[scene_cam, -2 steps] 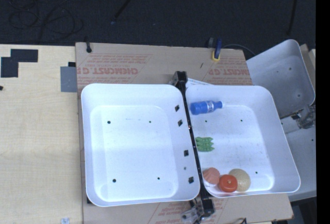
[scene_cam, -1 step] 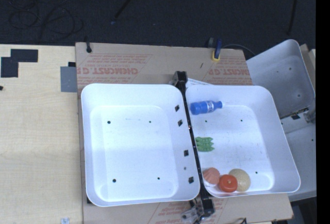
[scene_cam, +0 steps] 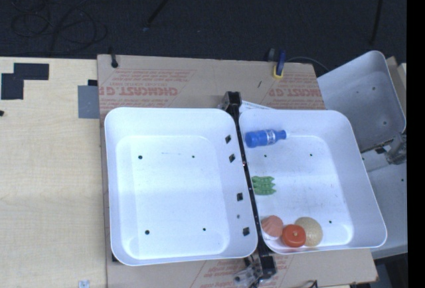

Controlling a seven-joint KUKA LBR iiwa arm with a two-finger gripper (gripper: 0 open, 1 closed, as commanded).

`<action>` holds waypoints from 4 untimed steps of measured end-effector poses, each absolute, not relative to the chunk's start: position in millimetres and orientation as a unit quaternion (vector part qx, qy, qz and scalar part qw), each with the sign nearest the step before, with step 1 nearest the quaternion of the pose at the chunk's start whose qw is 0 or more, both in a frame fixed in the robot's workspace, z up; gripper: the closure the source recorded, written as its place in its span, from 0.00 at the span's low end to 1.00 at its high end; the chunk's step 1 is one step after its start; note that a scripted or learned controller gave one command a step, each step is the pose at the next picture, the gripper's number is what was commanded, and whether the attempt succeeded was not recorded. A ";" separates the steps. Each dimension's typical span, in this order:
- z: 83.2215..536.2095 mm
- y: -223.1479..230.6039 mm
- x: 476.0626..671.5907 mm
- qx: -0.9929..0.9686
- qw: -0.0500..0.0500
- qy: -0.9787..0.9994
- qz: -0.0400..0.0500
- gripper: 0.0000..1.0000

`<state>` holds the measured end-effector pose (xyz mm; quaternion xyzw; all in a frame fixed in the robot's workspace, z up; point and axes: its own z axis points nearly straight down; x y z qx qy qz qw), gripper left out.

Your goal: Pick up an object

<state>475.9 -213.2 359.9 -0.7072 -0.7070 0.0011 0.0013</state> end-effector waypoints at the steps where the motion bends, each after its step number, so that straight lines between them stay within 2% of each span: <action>1: 353.4 -213.3 476.1 -0.707 0.001 -0.707 0.001 1.00; 2: 376.2 -213.7 475.9 -0.707 0.000 -0.708 0.000 1.00; 3: 359.8 -213.4 476.0 -0.707 0.001 -0.707 0.001 1.00; 4: 392.0 -213.9 476.0 -0.706 -0.001 -0.708 0.000 1.00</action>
